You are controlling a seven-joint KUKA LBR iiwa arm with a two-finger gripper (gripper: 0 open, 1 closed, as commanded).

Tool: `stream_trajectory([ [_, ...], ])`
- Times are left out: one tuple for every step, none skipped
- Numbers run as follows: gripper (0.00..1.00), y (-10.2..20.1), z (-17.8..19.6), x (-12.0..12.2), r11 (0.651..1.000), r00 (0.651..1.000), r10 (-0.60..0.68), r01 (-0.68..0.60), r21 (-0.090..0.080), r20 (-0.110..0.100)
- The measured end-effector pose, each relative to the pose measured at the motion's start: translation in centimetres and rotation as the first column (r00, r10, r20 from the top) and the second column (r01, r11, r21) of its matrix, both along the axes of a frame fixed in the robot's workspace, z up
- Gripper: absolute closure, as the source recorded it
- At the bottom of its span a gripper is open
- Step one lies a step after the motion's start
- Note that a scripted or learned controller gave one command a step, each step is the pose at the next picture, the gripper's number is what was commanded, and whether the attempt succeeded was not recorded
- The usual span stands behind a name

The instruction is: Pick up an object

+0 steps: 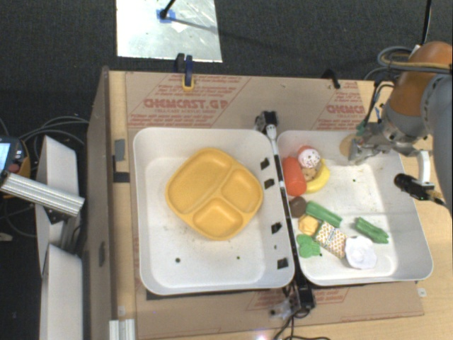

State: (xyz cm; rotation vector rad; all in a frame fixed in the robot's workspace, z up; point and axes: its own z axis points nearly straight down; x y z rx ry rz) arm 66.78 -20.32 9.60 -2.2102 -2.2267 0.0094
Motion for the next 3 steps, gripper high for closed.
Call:
stream_trajectory([
  [1.00, 7.1, 1.3, -1.4, 1.000, 1.000, 0.001, -0.002, 0.003, 0.008],
  [0.00, 6.7, 1.3, -1.3, 1.000, 1.000, -0.003, 0.003, 0.001, 0.010],
  [0.00, 10.6, -0.5, -3.3, 1.000, 1.000, -0.003, 0.004, -0.009, 0.024],
])
